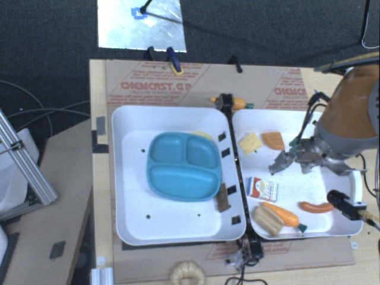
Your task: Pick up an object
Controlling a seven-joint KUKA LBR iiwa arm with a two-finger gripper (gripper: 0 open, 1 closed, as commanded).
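Carrot (280, 214) lengthwise left-right, green tip rightward; gripper (284, 162) above, jaw state unclear.

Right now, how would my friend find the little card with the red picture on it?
Look in the right-hand white bin, the one the arm reaches into. Near its middle, close to the divider between the bins, lies the small card, just above the carrot. It is the only flat, white, printed thing there; its neighbours are all toy foods.
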